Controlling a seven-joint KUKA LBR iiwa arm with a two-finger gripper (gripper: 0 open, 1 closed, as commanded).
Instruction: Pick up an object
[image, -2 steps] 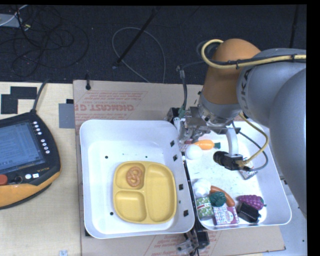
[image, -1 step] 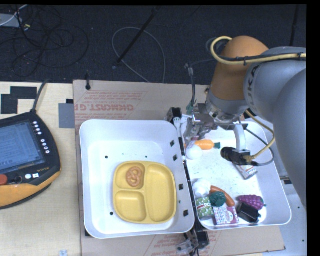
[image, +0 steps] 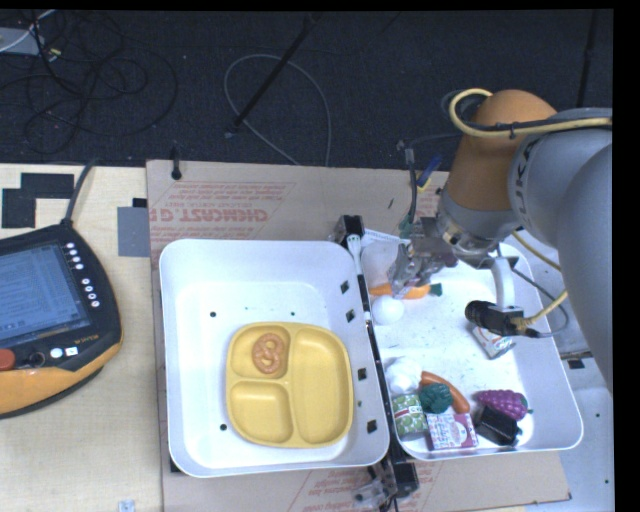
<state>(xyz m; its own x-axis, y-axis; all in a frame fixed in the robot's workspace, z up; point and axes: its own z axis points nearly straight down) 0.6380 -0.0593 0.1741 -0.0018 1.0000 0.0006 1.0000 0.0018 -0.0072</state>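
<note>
Gripper (image: 408, 278): lowered over the far left corner of the right bin (image: 450, 338), close to the wall shared with the left bin (image: 200, 290). Open or closed: cannot tell from this angle.
Orange toy (image: 383, 290): on the bin floor directly under the gripper, showing on both sides of it, with a green bit at the right end. Gripped or only touched: cannot tell.
White ball (image: 388, 310): just beside the orange toy, on its near side, against the left wall.
Silver packet (image: 496, 343): near the right wall, well apart from the gripper.
Second white piece (image: 399, 376): by the left wall, nearer the front.
Front cluster, packed close: carrot (image: 447, 388), dark green piece (image: 435, 401), green box (image: 407, 413), red-and-white carton (image: 451, 431), purple grapes (image: 503, 403), black block (image: 496, 428).
Yellow plate (image: 305, 400): three compartments, lying flat in the middle of the left bin.
Pretzel (image: 269, 352): in the far left compartment of the yellow plate.
Cardboard sheet (image: 250, 205): under both bins, red lettering on the far strip.
Teach pendant (image: 45, 310): on the table (image: 90, 455), left of the left bin, screen lit.
</note>
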